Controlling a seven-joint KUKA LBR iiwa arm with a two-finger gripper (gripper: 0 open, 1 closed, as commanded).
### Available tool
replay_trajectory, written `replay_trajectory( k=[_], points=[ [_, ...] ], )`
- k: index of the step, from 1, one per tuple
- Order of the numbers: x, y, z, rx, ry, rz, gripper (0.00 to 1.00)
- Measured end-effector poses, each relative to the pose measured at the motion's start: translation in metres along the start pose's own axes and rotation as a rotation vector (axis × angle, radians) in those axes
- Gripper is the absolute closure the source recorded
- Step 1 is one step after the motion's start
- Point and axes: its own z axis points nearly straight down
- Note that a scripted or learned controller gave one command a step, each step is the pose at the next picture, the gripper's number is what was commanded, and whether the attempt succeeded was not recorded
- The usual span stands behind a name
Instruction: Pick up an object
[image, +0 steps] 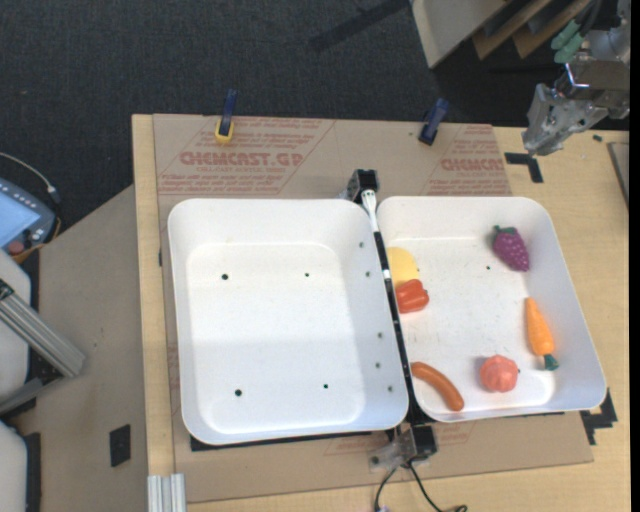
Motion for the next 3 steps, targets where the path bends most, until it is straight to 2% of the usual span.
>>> replay_trajectory(
  k=[3],
  points=[
    [0.0, 0.003, -0.032, -0.015, -0.005, -0.001, 1.0]
  ],
)
